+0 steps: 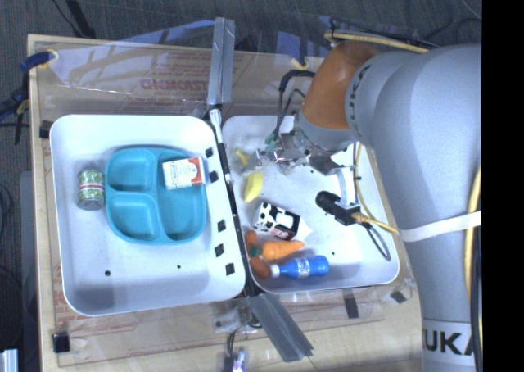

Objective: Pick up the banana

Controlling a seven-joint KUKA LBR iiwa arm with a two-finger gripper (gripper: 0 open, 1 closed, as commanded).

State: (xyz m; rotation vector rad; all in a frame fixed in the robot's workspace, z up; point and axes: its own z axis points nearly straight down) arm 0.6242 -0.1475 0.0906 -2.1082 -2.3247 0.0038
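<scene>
- In the right-hand shallow white bin (372, 268), against its left wall and toward the far end, lies the yellow banana (253, 185): a short, curved fruit, pale yellow, lying roughly along the wall, with a smaller bit of yellow (241, 157) just beyond its far tip that I cannot tell apart from it with certainty.
- One banana; nearer in the same bin, one black-and-white patterned box (274, 220), one orange carrot-shaped piece (281, 250) with a small red-orange piece (252, 239) at its left, and one blue plastic bottle with a white cap (300, 268) lying on its side.
- In the left-hand white bin (82, 280): one turquoise divided plastic tray (155, 198), one small red-and-white carton (182, 173) resting on the tray's far right compartment, and one green-labelled tin can (91, 188) just left of the tray.
- The two-finger gripper (278, 153) hangs at the end of the grey arm with the orange band (332, 92), just right of the banana's far end; whether its fingers are apart or together cannot be told, and nothing visibly sits between them.
</scene>
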